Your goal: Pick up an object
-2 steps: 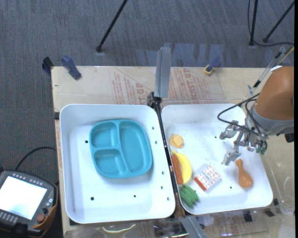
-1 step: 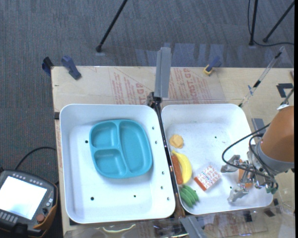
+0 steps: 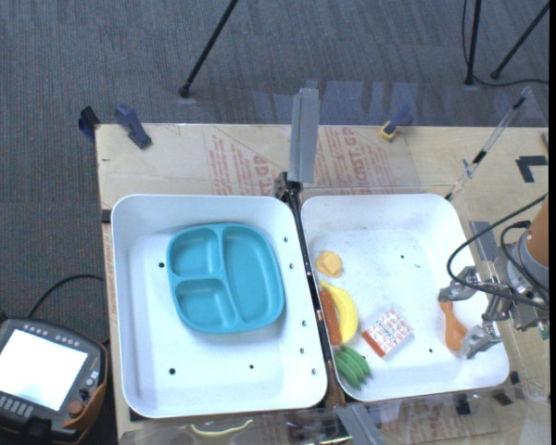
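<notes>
Gripper [image 3: 470,318], fingers apart astride orange utensil [image 3: 452,325] at right bin [image 3: 426,207] near-right corner: descend squarely, close mid-handle, lift straight.

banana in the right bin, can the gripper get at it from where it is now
Probably yes. The banana lies uncovered near the right bin's left wall, and the gripper sits at the far right. A carrot and green toy crowd it.
</notes>
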{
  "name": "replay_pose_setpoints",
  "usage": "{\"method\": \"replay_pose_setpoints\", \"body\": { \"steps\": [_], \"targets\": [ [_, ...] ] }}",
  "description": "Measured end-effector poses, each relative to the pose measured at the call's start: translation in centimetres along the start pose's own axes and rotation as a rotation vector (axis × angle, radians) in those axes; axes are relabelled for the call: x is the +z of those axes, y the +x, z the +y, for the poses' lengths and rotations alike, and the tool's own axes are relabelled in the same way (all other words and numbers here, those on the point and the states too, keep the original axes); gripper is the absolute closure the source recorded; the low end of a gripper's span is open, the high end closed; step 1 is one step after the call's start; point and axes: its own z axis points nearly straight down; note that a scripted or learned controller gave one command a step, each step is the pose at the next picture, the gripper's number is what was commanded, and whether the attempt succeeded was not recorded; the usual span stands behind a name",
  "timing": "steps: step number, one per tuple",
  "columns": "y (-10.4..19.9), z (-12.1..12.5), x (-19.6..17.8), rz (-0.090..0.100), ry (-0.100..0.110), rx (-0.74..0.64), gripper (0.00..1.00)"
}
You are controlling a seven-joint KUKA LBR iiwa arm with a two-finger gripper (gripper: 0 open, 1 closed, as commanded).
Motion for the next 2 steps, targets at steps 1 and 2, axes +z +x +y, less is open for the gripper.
{"method": "replay_pose_setpoints", "body": {
  "steps": [1,2],
  "targets": [
    [-3.9,-0.15,-1.33,0.008,-0.005,-0.137,0.0],
    [-3.98,-0.17,-2.26,0.006,-0.007,-0.131,1.0]
  ]
}}
